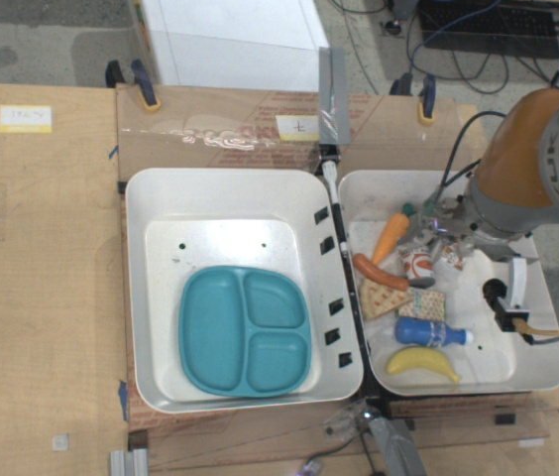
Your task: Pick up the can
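The hand (445, 249) sits low over the can (419, 265) in the right bin (547, 365), its grip unclear

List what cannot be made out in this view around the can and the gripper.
- Gripper: the fingers are blurred and lost against the can; contact cannot be judged.
- Can: small, partly covered by the gripper; its label is unreadable and whether it stands or lies is unclear.
- Arm: cut off by the right edge.
- Cracker: partly overlapped by the sausage.
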